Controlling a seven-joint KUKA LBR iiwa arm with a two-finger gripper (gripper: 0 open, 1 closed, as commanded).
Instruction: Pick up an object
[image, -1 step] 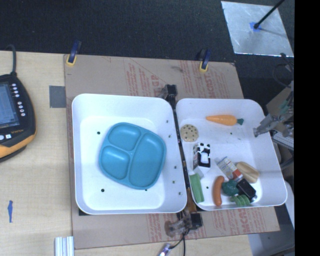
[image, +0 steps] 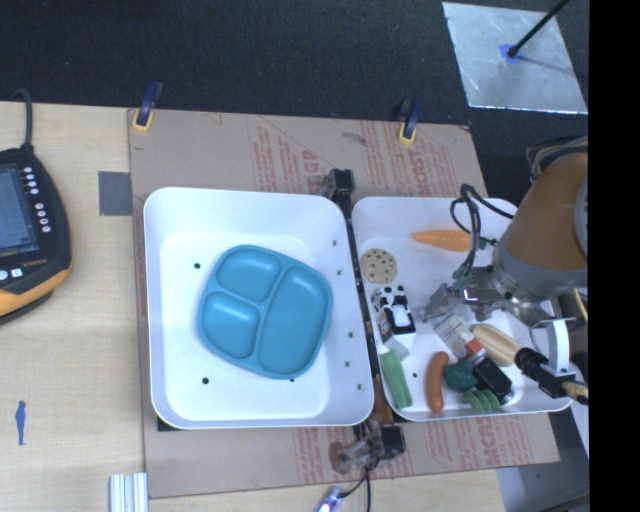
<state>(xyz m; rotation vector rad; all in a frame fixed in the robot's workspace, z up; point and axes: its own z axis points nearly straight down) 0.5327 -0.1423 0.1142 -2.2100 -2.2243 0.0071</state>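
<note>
We're at the approach step: gripper (image: 452, 298) hangs low in the right bin (image: 420, 210), probably not holding anything, though its grip is too blurry to call. Nearest pick, the sausage (image: 437, 381), needs a clean descent.

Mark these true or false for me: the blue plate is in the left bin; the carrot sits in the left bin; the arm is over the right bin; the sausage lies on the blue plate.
1. The blue divided plate lies in the left bin. True.
2. The carrot sits in the left bin. False: it is in the right bin, near its far edge.
3. The arm is over the right bin. True.
4. The sausage lies on the blue divided plate. False: it lies in the right bin, beside the green stick.
</note>
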